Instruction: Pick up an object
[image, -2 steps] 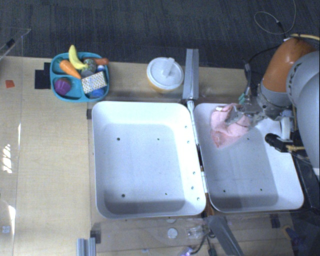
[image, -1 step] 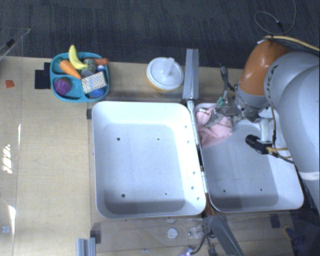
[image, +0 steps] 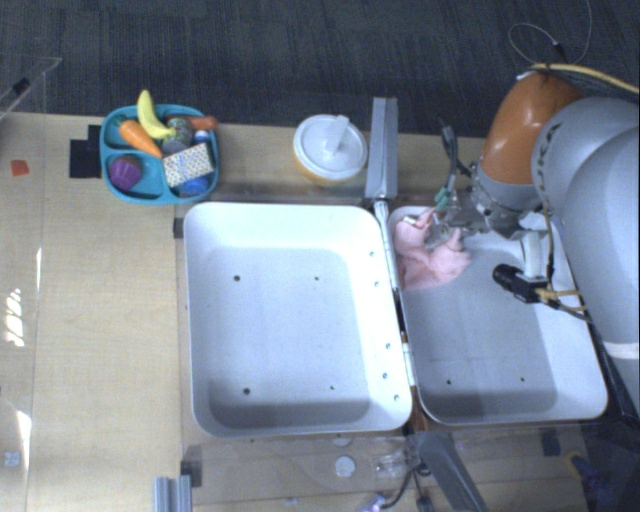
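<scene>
Camera view: tool (image: 441, 226) at pink cloth (image: 432, 259).

Single fixed cam sat above the light wooden bench (image: 90, 330), angled down, mid-range. It framed both shallow white plastic bins (image: 290, 400); grey arm (image: 590, 180) entered from frame right.

I see a pale pink cloth (image: 430, 258) right of centre, two white bins (image: 290, 400), a blue tray (image: 150, 192) upper left holding a yellow banana (image: 150, 116).
</scene>
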